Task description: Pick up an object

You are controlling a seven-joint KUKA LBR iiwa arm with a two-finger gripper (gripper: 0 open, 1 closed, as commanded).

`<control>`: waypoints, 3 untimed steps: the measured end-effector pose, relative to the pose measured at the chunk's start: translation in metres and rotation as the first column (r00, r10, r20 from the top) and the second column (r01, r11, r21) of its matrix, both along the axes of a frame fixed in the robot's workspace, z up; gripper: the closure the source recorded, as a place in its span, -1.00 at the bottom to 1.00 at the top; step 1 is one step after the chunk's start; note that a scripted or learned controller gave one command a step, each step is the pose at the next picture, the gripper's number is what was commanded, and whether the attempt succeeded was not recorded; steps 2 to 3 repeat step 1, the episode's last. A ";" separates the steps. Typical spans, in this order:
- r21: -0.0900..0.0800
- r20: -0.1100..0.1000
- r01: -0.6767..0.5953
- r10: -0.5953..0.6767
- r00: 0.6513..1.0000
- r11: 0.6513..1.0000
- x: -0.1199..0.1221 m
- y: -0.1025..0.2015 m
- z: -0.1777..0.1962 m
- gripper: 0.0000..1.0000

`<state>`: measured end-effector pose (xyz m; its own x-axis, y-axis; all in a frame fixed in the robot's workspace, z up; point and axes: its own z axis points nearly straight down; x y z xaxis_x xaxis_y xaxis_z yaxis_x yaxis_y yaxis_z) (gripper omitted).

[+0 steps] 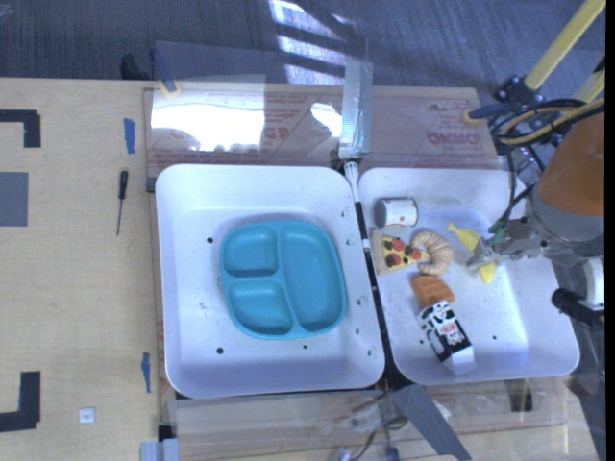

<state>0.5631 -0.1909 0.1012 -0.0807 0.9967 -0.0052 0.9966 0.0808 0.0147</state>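
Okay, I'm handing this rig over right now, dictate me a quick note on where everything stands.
Tool: low in the right bin, beside a yellow piece; whether it is open or shut cannot be told, and nothing is seen held.
Things: right bin holds a small can, a pizza slice toy, a croissant, an orange piece and a cow-print carton. Left bin holds a blue divided plate.
Done: nothing lifted yet.
Left: grasp one object and raise it.
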 end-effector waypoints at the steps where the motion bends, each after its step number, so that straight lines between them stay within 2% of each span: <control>1: 0.007 -0.005 0.185 -0.185 0.983 0.983 0.027 0.080 0.117 1.00; 3: 0.007 -0.005 0.185 -0.185 0.983 0.983 0.027 0.080 0.117 1.00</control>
